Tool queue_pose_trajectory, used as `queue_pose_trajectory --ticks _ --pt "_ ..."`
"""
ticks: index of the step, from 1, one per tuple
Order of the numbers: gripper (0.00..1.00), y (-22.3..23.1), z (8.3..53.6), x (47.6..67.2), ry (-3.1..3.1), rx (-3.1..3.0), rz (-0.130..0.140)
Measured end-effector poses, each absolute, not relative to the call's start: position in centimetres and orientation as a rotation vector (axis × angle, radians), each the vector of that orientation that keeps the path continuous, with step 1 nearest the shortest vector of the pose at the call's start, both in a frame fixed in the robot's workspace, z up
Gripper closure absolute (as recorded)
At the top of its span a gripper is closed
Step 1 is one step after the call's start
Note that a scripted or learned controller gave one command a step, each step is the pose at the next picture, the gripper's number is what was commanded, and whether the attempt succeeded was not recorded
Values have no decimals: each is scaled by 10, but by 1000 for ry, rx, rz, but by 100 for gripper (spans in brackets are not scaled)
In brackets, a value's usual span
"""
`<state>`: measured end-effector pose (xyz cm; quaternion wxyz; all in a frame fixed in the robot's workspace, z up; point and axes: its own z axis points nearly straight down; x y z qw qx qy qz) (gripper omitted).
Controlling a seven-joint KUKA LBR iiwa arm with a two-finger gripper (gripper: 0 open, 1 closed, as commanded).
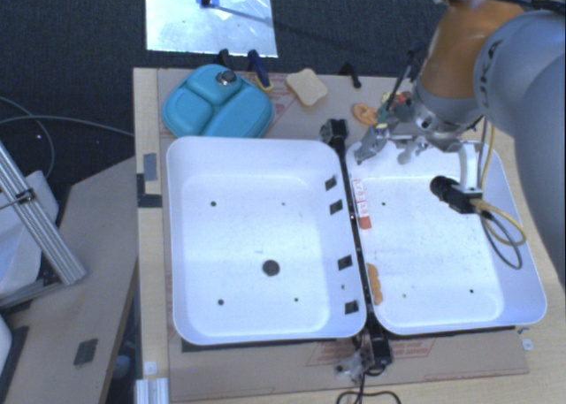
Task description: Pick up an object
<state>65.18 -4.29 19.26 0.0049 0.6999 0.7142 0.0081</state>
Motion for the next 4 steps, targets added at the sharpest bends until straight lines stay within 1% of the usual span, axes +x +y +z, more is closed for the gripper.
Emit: queue_pose_trajectory --ticks 1,2,3,4 --pt "0 9 185 670 2230 2209 8" --pt "100 5 196 670 2227 2208 8" --pt "100 -43 184 620 2218 2226 -4" --pt "0 -40 185 623 2222 2219 2"
